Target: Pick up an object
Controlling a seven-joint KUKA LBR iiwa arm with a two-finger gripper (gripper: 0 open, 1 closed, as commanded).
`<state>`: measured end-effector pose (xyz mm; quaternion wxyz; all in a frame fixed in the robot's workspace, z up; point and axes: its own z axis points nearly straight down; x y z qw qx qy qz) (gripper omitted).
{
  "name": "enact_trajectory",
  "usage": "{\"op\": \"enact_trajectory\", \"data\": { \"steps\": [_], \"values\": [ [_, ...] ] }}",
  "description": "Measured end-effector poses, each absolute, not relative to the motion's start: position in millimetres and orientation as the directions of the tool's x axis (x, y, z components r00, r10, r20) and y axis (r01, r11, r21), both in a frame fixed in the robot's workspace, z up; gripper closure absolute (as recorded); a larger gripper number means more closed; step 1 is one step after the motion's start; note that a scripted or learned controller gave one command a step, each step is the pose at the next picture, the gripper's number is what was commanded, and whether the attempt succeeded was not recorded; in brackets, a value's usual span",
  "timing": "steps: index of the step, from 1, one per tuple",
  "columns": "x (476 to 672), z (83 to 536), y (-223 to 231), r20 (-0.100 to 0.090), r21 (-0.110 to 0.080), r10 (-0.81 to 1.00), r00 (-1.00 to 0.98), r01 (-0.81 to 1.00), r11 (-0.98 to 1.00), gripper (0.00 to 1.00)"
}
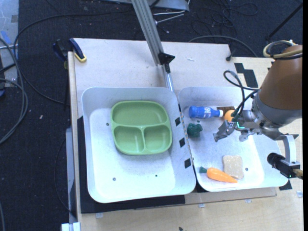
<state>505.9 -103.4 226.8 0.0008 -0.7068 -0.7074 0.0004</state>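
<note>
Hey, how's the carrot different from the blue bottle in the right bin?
The carrot is orange and tapered with a green end; the blue bottle is a blue cylinder with a white label. The carrot lies near the bin's front edge, the bottle near its back. The bottle looks longer. Both lie on their sides in the right bin.

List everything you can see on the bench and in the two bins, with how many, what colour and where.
Bins: two, white, side by side on the bench.
Divided plate: one, light green, three compartments, in the left bin.
Bottle: one, blue with a white label, lying on its side at the back of the right bin.
Small toy: one, dark green, right bin near the divider.
Carrot: one, orange with a green tip, front of the right bin.
Sponge-like block: one, tan, just behind the carrot.
Arm: one, grey with an orange band, reaching in from the right.
Gripper: one, over the right bin, holding nothing visible.
</note>
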Motion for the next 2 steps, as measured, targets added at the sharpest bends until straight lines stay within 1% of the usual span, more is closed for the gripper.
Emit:
{"op": "enact_trajectory", "data": {
  "steps": [1,2],
  "values": [
    [506.1,226.9,-103.4,0.000,-0.001,1.000,-0.001,1.000,0.001,0.00],
    [505.4,181.4,-96.1,0.001,-0.005,1.000,0.000,1.000,0.000,0.00]
  ]
}}
